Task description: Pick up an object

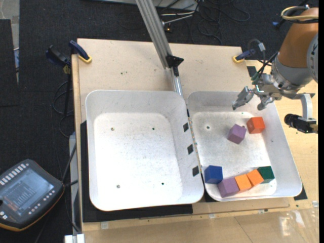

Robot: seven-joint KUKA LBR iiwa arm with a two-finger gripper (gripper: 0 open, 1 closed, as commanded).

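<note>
Camera view: fingers (242, 99) spread, empty.

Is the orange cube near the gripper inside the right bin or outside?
Inside: the orange cube rests on the right bin's floor, beside the purple cube.

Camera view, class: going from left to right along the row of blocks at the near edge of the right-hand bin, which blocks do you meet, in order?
Blue block → purple block → orange block → second orange block → green block.
</note>
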